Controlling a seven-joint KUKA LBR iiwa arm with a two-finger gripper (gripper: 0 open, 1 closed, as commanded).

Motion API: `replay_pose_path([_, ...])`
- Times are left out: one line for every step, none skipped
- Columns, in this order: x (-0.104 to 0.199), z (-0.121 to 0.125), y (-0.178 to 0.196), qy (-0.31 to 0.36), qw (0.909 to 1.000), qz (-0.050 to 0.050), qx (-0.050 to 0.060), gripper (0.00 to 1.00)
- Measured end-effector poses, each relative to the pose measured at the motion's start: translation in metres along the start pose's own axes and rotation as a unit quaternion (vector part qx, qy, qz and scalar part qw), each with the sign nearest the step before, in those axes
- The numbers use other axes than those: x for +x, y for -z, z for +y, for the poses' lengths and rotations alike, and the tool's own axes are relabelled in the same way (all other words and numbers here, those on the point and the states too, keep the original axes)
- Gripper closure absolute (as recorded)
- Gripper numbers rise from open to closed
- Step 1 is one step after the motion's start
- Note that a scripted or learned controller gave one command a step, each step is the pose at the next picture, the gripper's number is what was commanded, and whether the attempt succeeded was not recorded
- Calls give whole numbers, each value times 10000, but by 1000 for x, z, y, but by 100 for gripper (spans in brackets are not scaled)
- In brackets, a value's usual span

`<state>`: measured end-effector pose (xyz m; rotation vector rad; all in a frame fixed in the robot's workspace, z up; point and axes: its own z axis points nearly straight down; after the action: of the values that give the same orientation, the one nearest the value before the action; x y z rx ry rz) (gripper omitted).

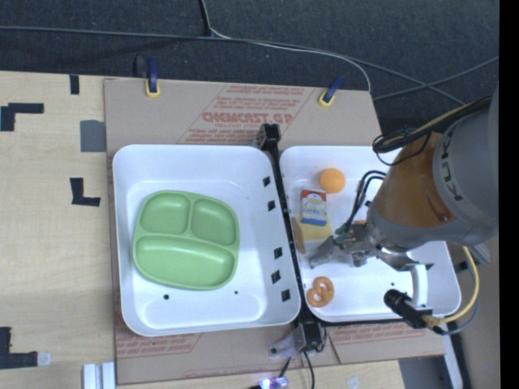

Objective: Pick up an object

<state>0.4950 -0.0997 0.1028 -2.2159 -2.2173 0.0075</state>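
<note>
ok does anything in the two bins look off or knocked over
Nothing stands out. The green divided plate lies flat in the left bin. In the right bin the orange ball, small carton and pretzel lie apart, nothing spilled. The gripper sits low between carton and pretzel.

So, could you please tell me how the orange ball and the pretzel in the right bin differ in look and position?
The orange ball is a solid, smooth sphere, while the pretzel is a looped, knotted shape with holes. The ball is bright orange; the pretzel is a duller orange-brown. The ball sits toward the far end of the right bin, beyond the gripper; the pretzel lies at the near end, just in front of it. Both rest loose on the bin floor, ungrasped.
</note>
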Motion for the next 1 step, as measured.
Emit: replay_pose_path([0, 0, -18, -1, 10000, -10, -31, 0])
